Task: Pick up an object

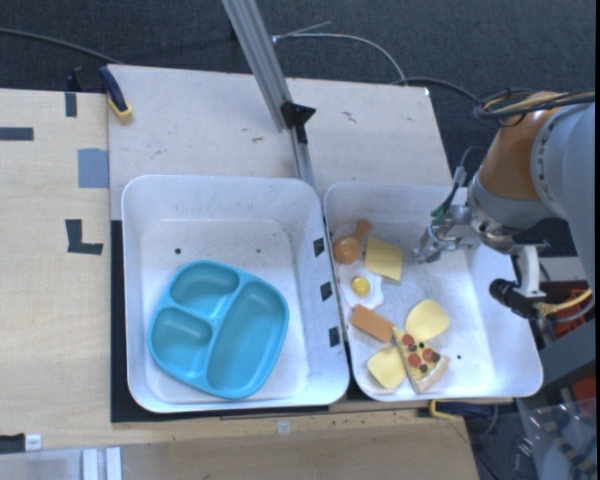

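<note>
- I am watching the arm (540,163) reaching in from the right of the right bin (500,368), its grey body and orange band hanging over the bin's upper right corner.
- The wrist is bending down toward the bin's floor, with the gripper (430,248) pointing at the bare white patch in the bin's upper half.
- I cannot tell how the hand is set, as it is reading too small and dark against the bin, and I am seeing nothing between its tips.
- The gripper is hovering just right of the yellow cheese block (384,259), apart from it.
- In the right bin, the toy foods are lying along its left side: an orange piece (348,247) near the top, the cheese block beside it, and a fried egg (362,288) just below.
- Lower in that bin, a sausage-like piece (372,322) is lying above a yellow piece (385,368), with a pizza slice (424,360) and a yellow chip-like piece (426,319) to its right.
- Left of the right bin, the left bin (160,208) is holding a blue divided plate (218,329).
</note>
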`<state>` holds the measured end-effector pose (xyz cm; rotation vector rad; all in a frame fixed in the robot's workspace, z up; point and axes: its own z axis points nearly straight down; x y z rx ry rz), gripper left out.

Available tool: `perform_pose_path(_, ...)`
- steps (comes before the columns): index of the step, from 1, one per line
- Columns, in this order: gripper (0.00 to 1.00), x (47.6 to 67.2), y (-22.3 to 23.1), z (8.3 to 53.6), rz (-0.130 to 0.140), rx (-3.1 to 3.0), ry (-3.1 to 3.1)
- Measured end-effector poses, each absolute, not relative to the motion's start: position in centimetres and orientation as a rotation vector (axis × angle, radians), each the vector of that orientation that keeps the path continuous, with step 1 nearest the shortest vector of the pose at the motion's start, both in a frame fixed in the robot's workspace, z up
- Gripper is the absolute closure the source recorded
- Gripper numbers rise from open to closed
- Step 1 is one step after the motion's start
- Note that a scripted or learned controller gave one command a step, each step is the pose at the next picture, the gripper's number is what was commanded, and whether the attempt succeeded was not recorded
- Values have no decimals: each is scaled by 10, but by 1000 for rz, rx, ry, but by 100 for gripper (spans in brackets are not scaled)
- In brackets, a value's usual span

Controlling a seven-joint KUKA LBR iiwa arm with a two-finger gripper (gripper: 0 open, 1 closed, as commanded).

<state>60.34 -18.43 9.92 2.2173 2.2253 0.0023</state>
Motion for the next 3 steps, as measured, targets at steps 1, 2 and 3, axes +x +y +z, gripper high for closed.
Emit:
perform_pose_path(1, 100, 603, -183, 108, 2, 2217, 2228)
perform_pose_path(2, 100, 630, -204, 202, 6, 2213, 2219)
perform_pose_path(3, 0, 628, -204, 197, -4, 2219, 2222)
